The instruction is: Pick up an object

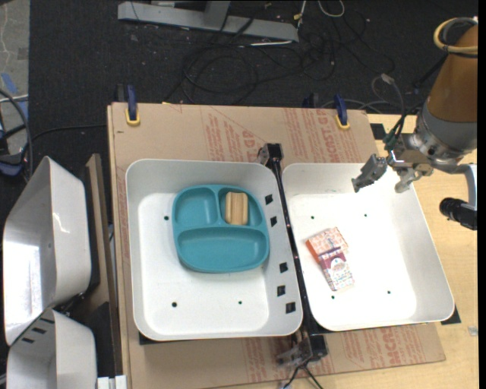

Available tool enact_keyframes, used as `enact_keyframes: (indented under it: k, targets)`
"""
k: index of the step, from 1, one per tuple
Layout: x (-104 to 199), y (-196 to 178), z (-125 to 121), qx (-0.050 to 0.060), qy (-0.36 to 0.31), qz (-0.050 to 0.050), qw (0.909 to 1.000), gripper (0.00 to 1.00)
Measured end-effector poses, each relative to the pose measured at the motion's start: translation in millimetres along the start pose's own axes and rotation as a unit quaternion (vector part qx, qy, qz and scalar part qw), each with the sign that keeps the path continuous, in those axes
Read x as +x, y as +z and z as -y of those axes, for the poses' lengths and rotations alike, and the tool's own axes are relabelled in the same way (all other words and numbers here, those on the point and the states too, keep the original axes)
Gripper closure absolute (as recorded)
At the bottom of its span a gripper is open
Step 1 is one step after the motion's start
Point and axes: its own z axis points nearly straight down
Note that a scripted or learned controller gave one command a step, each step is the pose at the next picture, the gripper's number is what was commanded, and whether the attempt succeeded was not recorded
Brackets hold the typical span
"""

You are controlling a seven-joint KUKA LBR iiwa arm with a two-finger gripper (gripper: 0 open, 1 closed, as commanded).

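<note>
Hovering over the right bin's (425,262) far edge, your tool (387,176) is gaping open, gripping nothing — the small carton (331,257) is lying well apart, nearer you.

One fixed camera looks down at a slant on both white bins (152,304).

This is a robotics lab or test cell, not a home. A brown board (220,125) printed with red lettering is held down by yellow-handled clamps (133,114) and bears two shallow white bins (152,304) side by side. Loose black cables (220,61) trail over dark carpet (68,68) behind it, beside a grey metal fixture (205,19). A grey-and-orange industrial arm (456,83) reaches in from the right.
</note>
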Motion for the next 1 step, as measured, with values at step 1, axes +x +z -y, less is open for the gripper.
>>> enact_keyframes:
  k: [1]
  targets:
    - [0.3,-7.0,-2.0,-0.006,-0.001,0.001,1.0,0.0]
